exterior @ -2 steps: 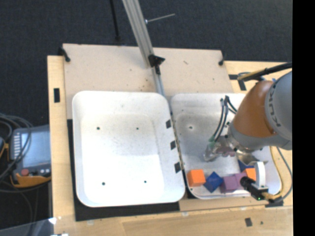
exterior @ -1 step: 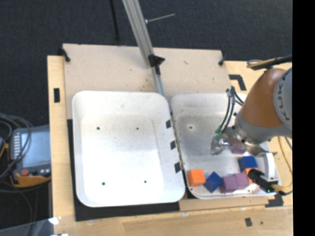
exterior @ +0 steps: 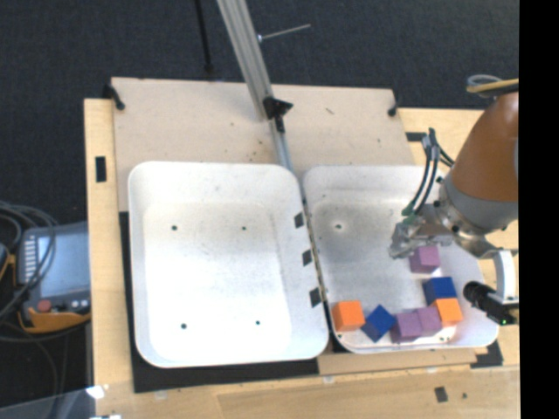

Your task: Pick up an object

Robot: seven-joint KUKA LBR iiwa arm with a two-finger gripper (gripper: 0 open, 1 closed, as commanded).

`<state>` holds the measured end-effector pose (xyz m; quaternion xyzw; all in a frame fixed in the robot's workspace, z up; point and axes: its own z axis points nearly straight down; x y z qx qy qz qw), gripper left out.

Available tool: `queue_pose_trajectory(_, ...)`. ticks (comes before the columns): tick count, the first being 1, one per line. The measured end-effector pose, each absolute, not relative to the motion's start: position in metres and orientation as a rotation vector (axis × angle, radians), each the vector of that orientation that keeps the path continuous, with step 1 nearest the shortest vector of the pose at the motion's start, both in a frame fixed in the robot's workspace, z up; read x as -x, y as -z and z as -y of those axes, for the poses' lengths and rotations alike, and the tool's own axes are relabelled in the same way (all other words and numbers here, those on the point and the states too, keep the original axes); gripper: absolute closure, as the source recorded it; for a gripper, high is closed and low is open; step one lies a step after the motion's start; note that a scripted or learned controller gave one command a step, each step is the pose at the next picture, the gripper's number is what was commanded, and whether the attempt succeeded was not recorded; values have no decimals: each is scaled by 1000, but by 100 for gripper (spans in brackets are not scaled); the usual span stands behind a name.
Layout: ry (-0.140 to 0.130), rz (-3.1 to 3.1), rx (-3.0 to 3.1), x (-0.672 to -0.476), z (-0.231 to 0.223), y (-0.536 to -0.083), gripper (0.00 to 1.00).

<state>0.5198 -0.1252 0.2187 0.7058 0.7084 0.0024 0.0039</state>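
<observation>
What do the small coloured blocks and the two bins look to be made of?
Blocks, such as the orange block and the blue block: matte and evenly coloured with crisp edges, probably painted wood or foam; the look leaves it open. Right bin and left bin: likely moulded white plastic, with rounded corners, a dull finish and grey scuffing.

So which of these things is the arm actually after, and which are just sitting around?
Part of the job:
gripper
purple block just below it
the other blocks along the right bin's near edge

Just lying about:
left bin
metal post
handheld screen
</observation>
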Motion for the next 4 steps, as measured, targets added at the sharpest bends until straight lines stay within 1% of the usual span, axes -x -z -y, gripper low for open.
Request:
queue_pose_trajectory(1,-6,-2222,-2212,-531,129,-274,100)
queue_pose_trajectory(2,-3,-2227,-2212,-532,129,-291,100)
queue_pose_trajectory(3,1,-2229,-2215,-542,80,-274,100)
queue_pose_trajectory(4,-3,-2228,-2213,-562,34,-276,100)
